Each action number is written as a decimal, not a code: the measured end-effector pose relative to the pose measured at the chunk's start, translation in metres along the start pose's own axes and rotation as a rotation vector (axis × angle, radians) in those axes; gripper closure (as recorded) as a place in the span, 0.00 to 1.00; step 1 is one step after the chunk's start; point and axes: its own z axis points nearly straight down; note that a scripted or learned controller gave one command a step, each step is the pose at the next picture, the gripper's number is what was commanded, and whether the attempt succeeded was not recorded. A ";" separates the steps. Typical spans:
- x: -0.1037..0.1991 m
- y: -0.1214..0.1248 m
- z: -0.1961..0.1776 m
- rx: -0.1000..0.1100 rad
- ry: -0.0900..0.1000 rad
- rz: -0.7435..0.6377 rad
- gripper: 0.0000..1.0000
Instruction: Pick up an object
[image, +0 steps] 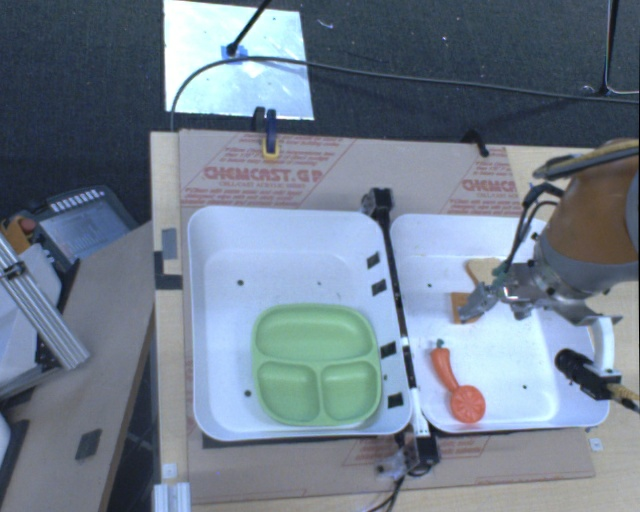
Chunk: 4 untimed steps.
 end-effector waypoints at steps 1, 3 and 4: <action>-0.005 -0.007 0.060 0.003 0.001 0.000 0.00; -0.005 -0.005 0.089 -0.004 0.000 -0.001 1.00; -0.004 -0.010 0.027 -0.007 -0.001 -0.003 1.00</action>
